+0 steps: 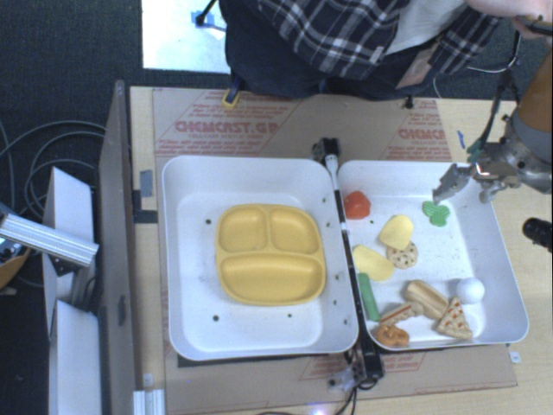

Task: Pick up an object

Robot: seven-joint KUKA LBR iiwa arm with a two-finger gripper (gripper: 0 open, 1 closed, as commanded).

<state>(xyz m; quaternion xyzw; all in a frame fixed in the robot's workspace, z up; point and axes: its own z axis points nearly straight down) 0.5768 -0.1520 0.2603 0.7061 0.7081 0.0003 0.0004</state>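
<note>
Nearest us, along the front edge of the right bin [505, 258], we see a waffle wedge [455, 321], a white ball [470, 290], a bread roll [426, 296] and a small orange pretzel-like piece [393, 335]. Just behind them lie a green stick [369, 296] beside the divider, a cookie [402, 254], two yellow pieces [385, 247] and, further back, a red piece [357, 204]. Across the divider, the left bin [186, 258] holds a yellow tray [270, 253] with three compartments. We see the gripper [467, 180] at the back right of the right bin, its two fingers spread apart with nothing between them, reaching in from the right. Just beside and slightly in front of its nearer finger lies a small green piece [436, 212], resting on the bin floor and apart from the other toys. We judge this to be the approach step: nothing is lifted yet, and the green piece looks like the likeliest target because it lies closest. We think the next move calls for shifting the gripper a little toward the front and left until the fingers straddle the piece, then lowering and closing. The piece is lumpy and nearly round, so we can read only a faint long axis, running roughly from back left to front right; which end leads is too small to tell.
</note>
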